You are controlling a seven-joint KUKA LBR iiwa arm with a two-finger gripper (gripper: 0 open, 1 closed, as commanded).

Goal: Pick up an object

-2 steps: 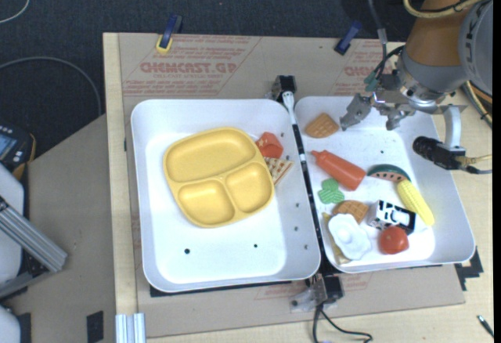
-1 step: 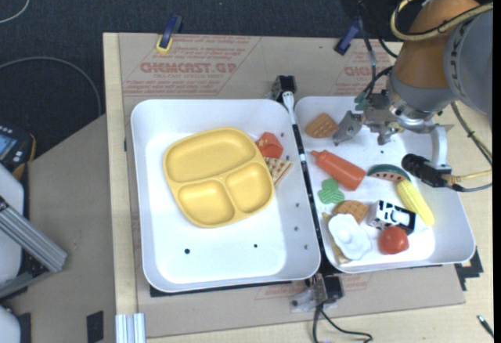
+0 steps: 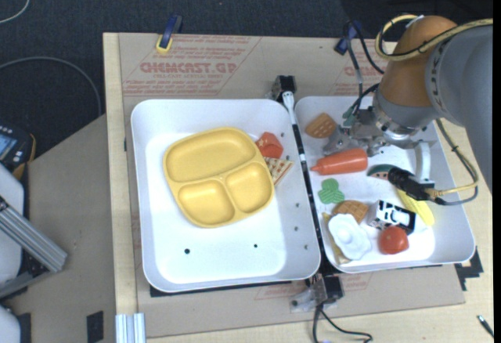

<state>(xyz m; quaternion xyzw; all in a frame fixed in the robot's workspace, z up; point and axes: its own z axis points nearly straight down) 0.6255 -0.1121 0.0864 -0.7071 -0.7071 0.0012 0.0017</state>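
The arm w/ its orange band [image 3: 415,59] reaches in from the right and comes down over the back of the right bin [image 3: 454,232]. The end effector [image 3: 368,138] sits low just above the carrot [image 3: 341,164]; whether it is wide, narrow or holding anything cannot be told from this angle, as the wrist hides the tips. No obj visibly lifted.

The carrot lies in the right bin's left-centre area, long axis approx horizontal across the view, slightly tilted: thick end toward the right under the end effector, tapered tip pointing left toward the divider between bins.

Other items in the right bin: a tan cracker-like piece [image 3: 320,127] near the back-left corner; a green leafy toy [image 3: 330,191] just in front of the carrot; a brown cookie [image 3: 350,211] beside it; a white lumpy obj [image 3: 349,237] at the front-left; a red tomato-like ball [image 3: 394,240] at the front; a black-and-white item [image 3: 391,215] just behind it; a yellow banana [image 3: 416,204] running diagonally toward the right wall.

The left bin [image 3: 156,255] holds a yellow divided plate [image 3: 218,175] w/ three compartments, approx central. A red piece [image 3: 269,146] and a waffle-patterned piece [image 3: 279,169] lie at the plate's right edge, near the divider. Both bins sit on a tabletop [image 3: 133,75] w/ printed board.
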